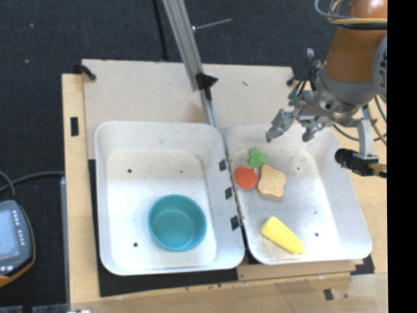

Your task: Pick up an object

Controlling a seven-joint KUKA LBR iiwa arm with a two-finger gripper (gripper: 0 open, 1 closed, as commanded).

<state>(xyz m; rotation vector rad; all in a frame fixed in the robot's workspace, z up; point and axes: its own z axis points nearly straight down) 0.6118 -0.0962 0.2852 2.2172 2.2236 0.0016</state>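
1. Toy foods are the pickable things here, four of them in the right white plastic bin [339, 201]: a small green leafy piece [258, 157], a round orange-red tomato-like piece [245, 177], a tan bread-shaped slice [272, 182] and a yellow wedge with a rounded end [281, 235].
2. Green, orange-red and tan sit bunched together near the bin's left wall, the green one at the far end, the tan slice touching the orange-red piece on its right.
3. Yellow wedge lies on its own nearer the front edge, apart from the cluster, angled across the floor.
4. All four look smooth and matte, like moulded plastic or rubber.
5. Two shallow bins in total, both white with rounded corners and speckled, scuffed floors, side by side.
6. Left white bin [117, 149] carries one teal round bowl [177, 222], upright, towards its front.
7. One two-finger gripper [293, 130] hangs above the far rim of the right bin, fingers spread apart, nothing between them.
8. Above it, the grey wrist with its orange band [355, 51].
9. One slanted grey metal post [186, 38] rises behind the bins from the pale wooden bench [150, 90].
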